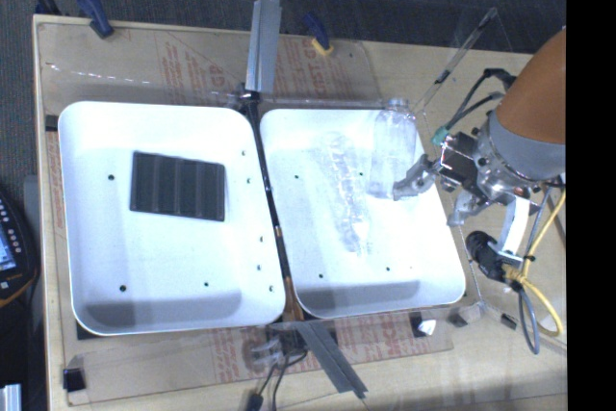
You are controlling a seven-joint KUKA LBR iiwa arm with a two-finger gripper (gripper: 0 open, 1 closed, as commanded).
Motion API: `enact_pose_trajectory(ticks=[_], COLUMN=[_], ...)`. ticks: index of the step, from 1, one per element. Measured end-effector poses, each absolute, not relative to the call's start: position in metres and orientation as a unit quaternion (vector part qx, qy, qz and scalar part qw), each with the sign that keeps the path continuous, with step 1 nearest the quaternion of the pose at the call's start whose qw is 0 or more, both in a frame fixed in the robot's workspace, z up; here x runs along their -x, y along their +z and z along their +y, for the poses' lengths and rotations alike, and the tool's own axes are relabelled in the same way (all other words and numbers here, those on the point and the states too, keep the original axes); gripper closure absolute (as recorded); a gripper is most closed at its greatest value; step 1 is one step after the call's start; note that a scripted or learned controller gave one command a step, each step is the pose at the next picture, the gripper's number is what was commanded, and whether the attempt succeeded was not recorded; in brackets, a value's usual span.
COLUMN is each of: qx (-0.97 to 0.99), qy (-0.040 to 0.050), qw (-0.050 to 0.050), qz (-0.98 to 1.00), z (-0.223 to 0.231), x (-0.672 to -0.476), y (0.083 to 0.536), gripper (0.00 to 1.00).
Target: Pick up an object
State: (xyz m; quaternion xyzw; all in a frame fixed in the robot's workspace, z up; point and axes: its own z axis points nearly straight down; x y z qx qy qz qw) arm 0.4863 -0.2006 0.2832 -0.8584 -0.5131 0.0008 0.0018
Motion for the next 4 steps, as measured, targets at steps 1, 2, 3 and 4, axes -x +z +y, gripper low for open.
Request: enact_pose_trajectory(ticks=[1,2,3,4], qx=[0.817,0.797,0.772,0.771], qy=[0.0,0.0006,0.0003,0.0005], qw=[-0.001,0.0,0.0,0.0], qz=[-0.577,-0.604,-0.635,-0.637], z=[-0.2,-0.2,-0.204,-0.203], x=[-0.478,-0.478,-0.477,-0.478], y=[0.313,0.323,0.34,0.35], gripper=[0.0,0.0,0.0,1.0])
